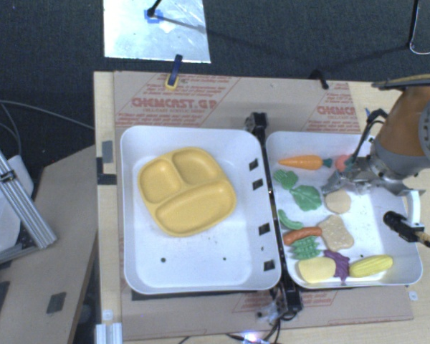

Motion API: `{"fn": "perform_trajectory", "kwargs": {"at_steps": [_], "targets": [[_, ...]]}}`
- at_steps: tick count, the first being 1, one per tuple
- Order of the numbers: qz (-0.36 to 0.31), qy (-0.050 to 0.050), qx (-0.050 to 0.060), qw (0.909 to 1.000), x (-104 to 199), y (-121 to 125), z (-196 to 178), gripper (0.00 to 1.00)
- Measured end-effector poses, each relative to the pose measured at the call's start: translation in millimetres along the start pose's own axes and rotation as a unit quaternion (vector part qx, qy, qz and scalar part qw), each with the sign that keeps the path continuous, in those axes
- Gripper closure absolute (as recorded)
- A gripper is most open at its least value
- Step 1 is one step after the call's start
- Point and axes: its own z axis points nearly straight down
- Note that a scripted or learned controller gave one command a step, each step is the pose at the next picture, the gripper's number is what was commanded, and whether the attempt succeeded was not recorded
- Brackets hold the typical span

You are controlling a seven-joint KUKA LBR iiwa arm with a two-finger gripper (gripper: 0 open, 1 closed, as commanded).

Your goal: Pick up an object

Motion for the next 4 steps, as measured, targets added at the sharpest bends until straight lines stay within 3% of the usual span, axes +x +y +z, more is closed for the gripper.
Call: {"fn": "perform_trajectory", "kwargs": {"at_steps": [1, 4], "targets": [[-0.003, 0.002, 0.0, 1.0, 5.5, 0.2, -10.8, 1.0], [-0.003, 0.002, -0.005, 1.0, 5.1, 3.2, -43.0, 1.0]]}}
